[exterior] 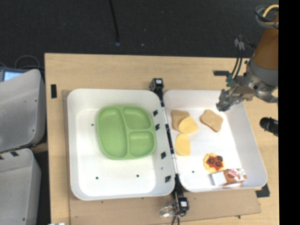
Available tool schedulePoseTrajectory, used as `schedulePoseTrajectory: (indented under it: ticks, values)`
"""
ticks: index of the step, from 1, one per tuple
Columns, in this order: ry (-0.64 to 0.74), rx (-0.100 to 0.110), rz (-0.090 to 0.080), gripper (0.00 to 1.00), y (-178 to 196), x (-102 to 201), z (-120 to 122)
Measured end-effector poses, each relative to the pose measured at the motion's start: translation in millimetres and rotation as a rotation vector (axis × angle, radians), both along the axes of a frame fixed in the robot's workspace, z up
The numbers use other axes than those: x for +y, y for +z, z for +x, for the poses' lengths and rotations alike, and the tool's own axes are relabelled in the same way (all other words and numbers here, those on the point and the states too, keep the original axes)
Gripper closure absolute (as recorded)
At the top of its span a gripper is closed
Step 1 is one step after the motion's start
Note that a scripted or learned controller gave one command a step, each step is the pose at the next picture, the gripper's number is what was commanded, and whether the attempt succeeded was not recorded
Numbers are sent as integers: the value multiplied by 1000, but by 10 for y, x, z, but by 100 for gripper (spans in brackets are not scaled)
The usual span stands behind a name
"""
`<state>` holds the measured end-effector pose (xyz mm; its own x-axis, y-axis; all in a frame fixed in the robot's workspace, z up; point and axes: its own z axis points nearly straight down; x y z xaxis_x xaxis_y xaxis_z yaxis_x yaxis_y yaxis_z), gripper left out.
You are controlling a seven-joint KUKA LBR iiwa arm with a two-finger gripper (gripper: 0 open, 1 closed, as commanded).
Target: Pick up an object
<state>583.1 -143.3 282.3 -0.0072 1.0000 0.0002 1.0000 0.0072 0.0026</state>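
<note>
Whether the gripper (pixel 224 102) is open I cannot tell; lower squarely over the bread slice (pixel 212 120) just below its tips.

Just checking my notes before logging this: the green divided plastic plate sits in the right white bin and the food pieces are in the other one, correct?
Not quite. The camera view shows the green divided plastic plate in the left white bin. The food pieces, such as the tan bread slice and the yellow round piece, are in the other bin, as you said.

Robot lab: bench (pixel 140 64), two white bins (pixel 79 125).
</note>
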Motion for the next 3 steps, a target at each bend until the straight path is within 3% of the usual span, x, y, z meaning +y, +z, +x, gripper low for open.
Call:
schedulePoseTrajectory:
  ticks: [2,3]
  values:
    - [-2,3,-1,100,-234,1053,308]
    - [0,-1,0,100,-175,1575,494]
